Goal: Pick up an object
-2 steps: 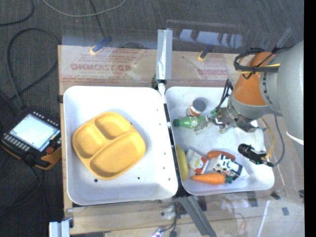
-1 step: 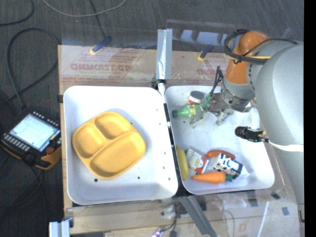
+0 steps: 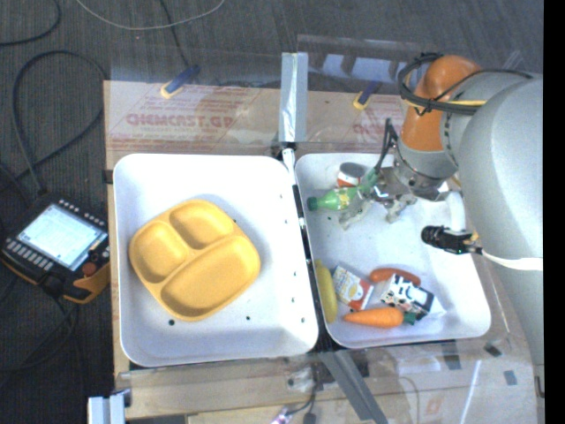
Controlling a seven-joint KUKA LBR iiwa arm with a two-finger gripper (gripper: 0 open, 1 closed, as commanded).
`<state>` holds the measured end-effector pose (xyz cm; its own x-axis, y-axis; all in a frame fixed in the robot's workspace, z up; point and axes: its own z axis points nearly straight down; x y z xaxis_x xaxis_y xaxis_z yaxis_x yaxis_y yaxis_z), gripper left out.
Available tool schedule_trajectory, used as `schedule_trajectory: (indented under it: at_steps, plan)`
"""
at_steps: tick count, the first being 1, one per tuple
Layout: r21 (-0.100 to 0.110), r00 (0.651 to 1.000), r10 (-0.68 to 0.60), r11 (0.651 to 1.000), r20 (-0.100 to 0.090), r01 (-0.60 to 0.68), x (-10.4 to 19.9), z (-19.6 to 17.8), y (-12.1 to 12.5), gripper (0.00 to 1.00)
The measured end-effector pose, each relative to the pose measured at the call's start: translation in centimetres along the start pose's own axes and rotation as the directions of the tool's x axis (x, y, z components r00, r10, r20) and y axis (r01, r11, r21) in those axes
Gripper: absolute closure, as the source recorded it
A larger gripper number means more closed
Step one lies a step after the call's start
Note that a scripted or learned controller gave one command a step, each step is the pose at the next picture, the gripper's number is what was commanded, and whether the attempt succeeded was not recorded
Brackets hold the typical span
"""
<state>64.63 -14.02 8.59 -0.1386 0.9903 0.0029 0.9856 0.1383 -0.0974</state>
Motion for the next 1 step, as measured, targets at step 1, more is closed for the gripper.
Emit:
schedule_trajectory:
  at_steps: [1]
  plan:
    - [-0.026,0.95,-0.311,0.95,0.017,0.312,1.3,-0.17,0.87,0.0]
